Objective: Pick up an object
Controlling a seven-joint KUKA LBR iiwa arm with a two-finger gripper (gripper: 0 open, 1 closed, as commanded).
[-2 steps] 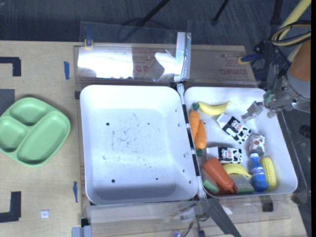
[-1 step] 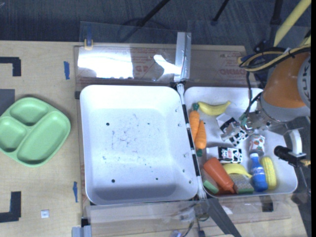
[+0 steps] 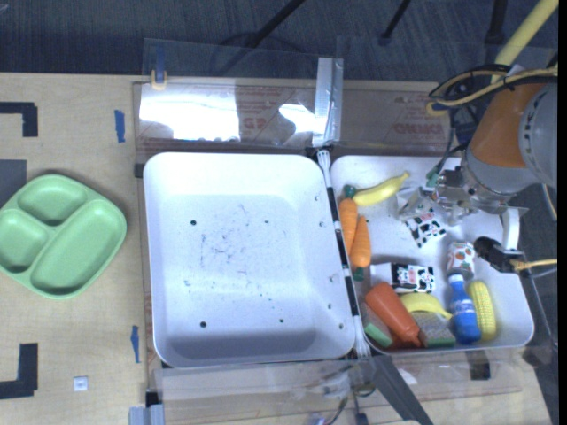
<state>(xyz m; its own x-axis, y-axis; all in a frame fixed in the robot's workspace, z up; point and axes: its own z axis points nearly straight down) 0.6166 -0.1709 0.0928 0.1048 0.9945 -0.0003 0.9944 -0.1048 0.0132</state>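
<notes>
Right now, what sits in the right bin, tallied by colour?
Orange: 3, two carrots and a bigger one
Yellow: 3, two bananas, one corn
Black-and-white: 2
Blue: 1 bottle
Total: 9

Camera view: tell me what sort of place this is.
Probably a robotics lab's bin-picking test bench. A grey arm with an orange band reaches over two shallow white bins, the right bin holds toy food such as a banana and carrots, and tripod legs stand on carpet behind.
</notes>
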